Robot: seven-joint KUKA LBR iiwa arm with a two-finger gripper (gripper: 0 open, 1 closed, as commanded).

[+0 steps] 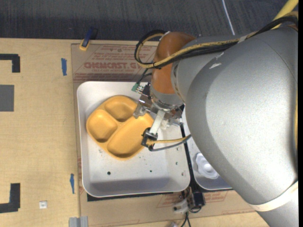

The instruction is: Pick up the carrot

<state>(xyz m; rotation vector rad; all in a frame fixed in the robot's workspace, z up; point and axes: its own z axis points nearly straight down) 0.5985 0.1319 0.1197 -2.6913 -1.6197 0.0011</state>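
The grey arm overhangs the left bin, where a yellow three-part dish lies. The tool hangs at the dish's right edge; its opening I cannot tell. The carrot is hidden, so this looks like the approach. The next move calls for finding it.

Left white bin stands on the tan table. A yellow three-compartment dish lies in the bin's upper left part, open side up. The hand is positioned at the dish's right edge. The grey arm covers most of the right bin. Dark specks mark the left bin's floor.
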